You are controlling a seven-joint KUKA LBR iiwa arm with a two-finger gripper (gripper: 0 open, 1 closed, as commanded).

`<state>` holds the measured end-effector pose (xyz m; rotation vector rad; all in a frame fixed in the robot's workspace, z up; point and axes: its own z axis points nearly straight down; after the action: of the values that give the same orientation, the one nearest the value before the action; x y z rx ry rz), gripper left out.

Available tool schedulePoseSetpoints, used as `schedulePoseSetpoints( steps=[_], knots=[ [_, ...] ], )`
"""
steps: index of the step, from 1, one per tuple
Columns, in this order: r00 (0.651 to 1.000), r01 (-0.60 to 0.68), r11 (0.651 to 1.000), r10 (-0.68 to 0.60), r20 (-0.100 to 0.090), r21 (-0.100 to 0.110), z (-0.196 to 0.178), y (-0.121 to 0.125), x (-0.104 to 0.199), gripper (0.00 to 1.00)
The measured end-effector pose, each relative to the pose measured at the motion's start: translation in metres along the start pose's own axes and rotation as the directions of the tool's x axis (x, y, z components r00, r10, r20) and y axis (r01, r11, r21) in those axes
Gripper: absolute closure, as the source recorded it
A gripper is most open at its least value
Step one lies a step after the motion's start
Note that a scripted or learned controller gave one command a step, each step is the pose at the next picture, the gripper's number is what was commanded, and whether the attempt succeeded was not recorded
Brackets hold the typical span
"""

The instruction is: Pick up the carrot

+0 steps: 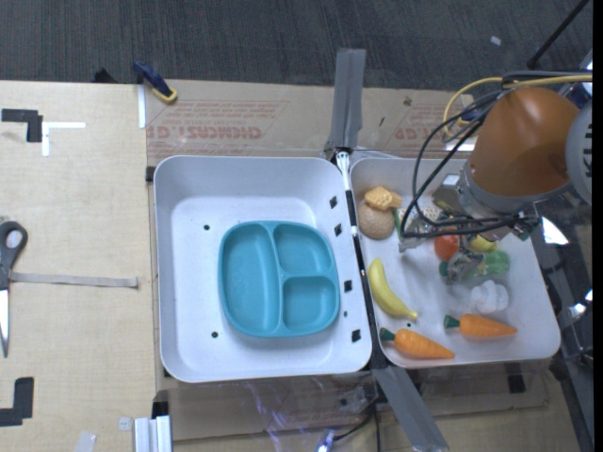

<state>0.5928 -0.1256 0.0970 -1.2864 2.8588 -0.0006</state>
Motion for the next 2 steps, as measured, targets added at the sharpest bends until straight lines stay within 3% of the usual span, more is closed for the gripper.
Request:
schedulePoseSetpoints(
  steps=[1, 2],
  knots=[
    [0.989, 0.151, 0.989, -0.151, -0.002, -0.001, -0.019, 0.02, 0.05, 0.0],
    [0.994, -0.109, 0.994, 0.109, 0.0, 0.001, 0.003, -0.036, 0.076, 0.0]
  ],
)
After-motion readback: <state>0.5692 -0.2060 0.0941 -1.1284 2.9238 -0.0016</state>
